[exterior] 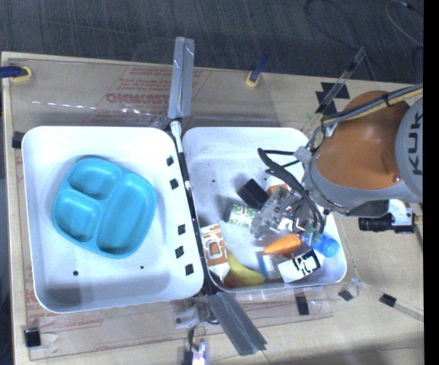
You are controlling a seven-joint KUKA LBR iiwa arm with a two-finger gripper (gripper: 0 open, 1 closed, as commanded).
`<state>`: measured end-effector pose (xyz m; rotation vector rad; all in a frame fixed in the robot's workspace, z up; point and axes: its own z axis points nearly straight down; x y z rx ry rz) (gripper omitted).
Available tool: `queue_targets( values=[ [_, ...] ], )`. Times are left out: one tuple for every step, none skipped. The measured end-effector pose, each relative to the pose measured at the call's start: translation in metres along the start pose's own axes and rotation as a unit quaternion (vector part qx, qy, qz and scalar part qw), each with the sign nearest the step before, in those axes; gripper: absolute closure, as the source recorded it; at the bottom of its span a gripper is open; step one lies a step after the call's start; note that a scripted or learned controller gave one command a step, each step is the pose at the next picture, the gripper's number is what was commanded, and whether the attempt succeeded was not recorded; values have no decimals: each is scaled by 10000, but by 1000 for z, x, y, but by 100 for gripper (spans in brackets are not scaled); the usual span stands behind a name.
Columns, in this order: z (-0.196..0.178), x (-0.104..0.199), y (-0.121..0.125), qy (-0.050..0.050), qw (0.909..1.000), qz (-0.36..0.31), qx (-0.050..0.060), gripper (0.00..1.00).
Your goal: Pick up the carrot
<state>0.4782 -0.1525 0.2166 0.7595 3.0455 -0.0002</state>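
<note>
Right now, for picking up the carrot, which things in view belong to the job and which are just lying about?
Belongs to the job:
carrot, in the right bin
gripper, just above the carrot

Just lying about:
banana
blue bottle cap
white and black box
green and white packet
blue divided tray, in the left bin

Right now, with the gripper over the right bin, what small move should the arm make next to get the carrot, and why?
Probably a short drop straight down. The gripper hangs in the right bin, just above the carrot, which lies orange among clutter beside the banana and nothing shows between its fingers yet.
</note>
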Motion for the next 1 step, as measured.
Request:
queue_targets(
  values=[
    [0, 0, 0, 2, 10000, 2, 1, 0]
  ],
)
